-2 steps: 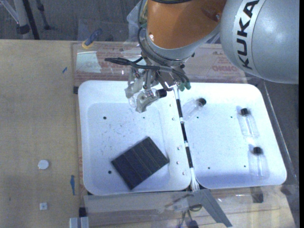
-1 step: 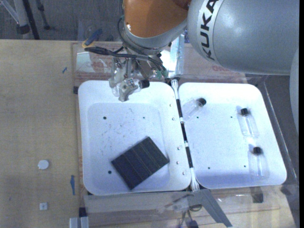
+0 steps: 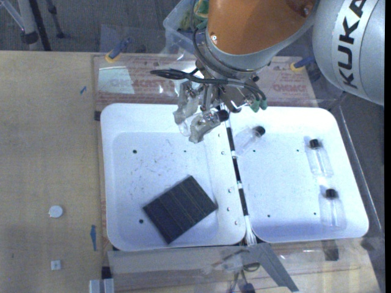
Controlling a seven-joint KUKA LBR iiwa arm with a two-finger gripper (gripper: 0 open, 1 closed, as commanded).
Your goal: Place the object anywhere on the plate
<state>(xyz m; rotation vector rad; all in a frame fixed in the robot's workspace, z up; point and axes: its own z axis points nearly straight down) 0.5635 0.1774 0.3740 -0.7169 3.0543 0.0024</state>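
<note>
Centrally, the gripper [image 3: 199, 122] hangs over the far right corner of the left bin [image 3: 122, 163], close to the seam [image 3: 237, 176] between the bins; whether it is open or closed cannot be told. The dark ribbed plate [image 3: 180, 208] lies askew near the left bin's front edge, with bare floor to its left and beyond it. In the right bin [image 3: 287, 224], the first vial [image 3: 249, 138] lies just beside the seam. The second vial [image 3: 317, 159] and third vial [image 3: 330, 207] lie along the right wall, with open floor between.
</note>
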